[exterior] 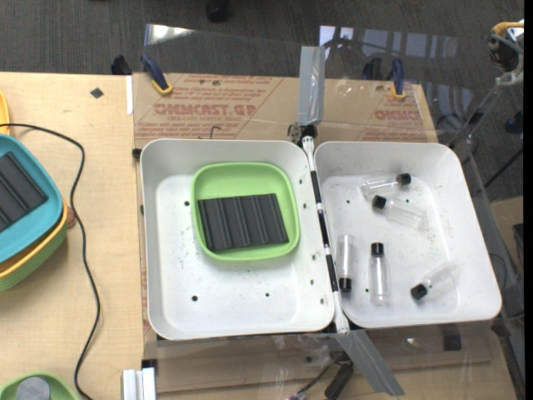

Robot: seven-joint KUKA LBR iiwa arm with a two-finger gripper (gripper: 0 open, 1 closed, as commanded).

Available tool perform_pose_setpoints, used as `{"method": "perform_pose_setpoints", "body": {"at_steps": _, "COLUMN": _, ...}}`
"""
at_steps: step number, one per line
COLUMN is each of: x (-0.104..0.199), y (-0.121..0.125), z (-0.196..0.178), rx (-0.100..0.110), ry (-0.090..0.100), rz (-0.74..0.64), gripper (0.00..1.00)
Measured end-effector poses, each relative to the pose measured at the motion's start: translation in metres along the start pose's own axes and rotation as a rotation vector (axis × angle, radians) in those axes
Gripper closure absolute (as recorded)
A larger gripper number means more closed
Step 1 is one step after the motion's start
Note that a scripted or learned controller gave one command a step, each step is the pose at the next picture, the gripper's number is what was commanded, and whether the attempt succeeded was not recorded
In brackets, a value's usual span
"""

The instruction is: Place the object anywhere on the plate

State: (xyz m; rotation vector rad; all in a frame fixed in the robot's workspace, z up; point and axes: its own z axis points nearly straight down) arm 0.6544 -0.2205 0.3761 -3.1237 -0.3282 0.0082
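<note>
A green square plate (246, 186) sits in the left white bin (166, 257), with a dark ribbed rectangular pad (241, 222) lying on it. Several clear vials with black caps lie in the right white bin (466, 223): one (388, 182) and another (398, 211) near the back, one (379, 272) upright in the picture near the middle, one (344, 265) along the left wall, and one (435, 282) at the front right.
Stacked teal and yellow plates (25, 215) rest on the wooden table at the far left, beside a black cable (87, 248). A cardboard sheet (216, 107) and clear plastic panels (333, 73) stand behind the bins.
</note>
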Motion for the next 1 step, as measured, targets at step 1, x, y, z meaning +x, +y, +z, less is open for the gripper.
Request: {"method": "perform_pose_setpoints", "body": {"at_steps": 1, "x": -0.0035, "y": -0.0008, "z": -0.0639, "rx": 0.000, "ry": 0.001, "rz": 0.002, "gripper": 0.00}}
